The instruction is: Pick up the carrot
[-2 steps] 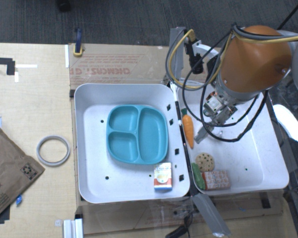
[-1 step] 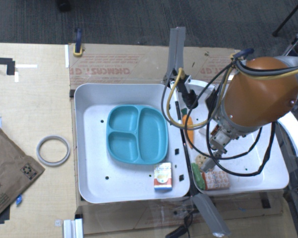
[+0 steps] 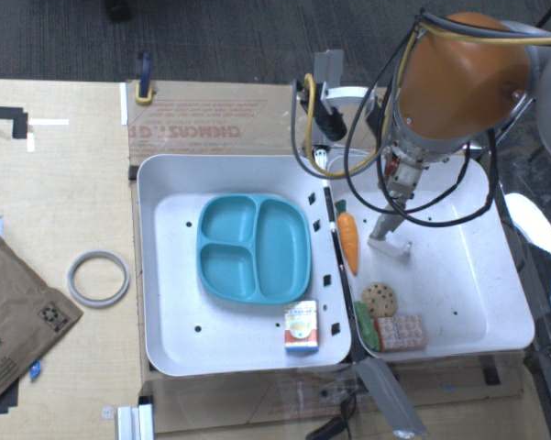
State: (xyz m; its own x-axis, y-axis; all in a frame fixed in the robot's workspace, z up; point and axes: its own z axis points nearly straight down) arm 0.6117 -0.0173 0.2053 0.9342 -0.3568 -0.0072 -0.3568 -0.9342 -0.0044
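The carrot (image 3: pixel 347 241) lies in the right bin (image 3: pixel 477 319), hard against its left wall, green top pointing away. The pincer (image 3: pixel 387 235) hangs just right of it, apart from it. Whether it's open or closed, I can't tell.

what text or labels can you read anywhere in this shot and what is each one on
"CHEMC..." in red, upside down, on the cardboard sheet behind the bins; the rest is unclear.
"BOX", partly cut off, on the brown cardboard at far left.
Small carton by the blue tray: print too small to read.
Red packet in the right bin: blurred, unreadable.
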